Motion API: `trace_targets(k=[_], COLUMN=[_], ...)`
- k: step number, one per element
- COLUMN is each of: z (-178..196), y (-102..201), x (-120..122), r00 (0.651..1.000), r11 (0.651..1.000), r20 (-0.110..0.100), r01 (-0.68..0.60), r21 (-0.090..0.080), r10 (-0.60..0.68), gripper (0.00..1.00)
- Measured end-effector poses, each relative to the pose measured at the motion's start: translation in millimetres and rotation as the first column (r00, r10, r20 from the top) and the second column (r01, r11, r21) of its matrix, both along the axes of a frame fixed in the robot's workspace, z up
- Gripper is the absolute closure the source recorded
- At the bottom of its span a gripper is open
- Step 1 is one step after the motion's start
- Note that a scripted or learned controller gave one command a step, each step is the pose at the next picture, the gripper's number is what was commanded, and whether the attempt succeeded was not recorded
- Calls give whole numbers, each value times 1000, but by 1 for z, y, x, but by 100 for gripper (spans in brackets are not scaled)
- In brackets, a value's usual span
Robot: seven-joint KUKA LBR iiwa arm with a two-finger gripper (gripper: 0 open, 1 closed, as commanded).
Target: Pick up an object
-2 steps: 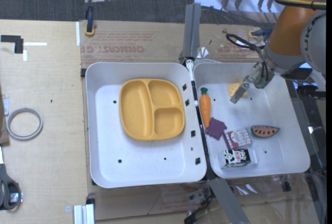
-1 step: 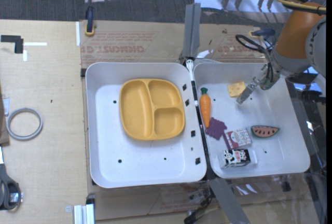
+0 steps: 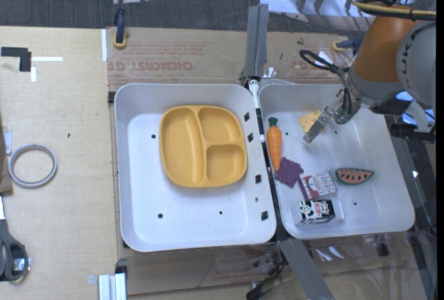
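The right bin (image 3: 374, 142) holds several small items. An orange carrot (image 3: 275, 142) lies along its left wall, with a purple piece (image 3: 288, 171) just below it. A pink carton (image 3: 319, 185), a black-and-white carton (image 3: 316, 210) and a watermelon slice (image 3: 354, 176) sit toward the front. A yellow wedge (image 3: 308, 121) rests near the back. My gripper (image 3: 316, 130) hangs low over the bin, right beside the wedge and angled down to the left. Nothing is visibly held.
A yellow divided plate (image 3: 204, 146) sits in the left bin (image 3: 139, 222). On the bench to the left lie a tape ring (image 3: 32, 165) and scissors (image 3: 10, 258). A metal divider (image 3: 255, 35) stands behind the bins. The arm's grey and orange body (image 3: 388, 48) fills the upper right.
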State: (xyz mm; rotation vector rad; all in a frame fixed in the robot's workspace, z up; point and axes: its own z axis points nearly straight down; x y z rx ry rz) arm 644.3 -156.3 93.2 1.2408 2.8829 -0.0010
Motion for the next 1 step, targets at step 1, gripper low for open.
trace_targets(k=[1], z=[11], y=[0], x=[1], r00=[1000], r11=[1000], r20=[3], r01=[-4], r21=[-3], r10=[4], gripper=[100])
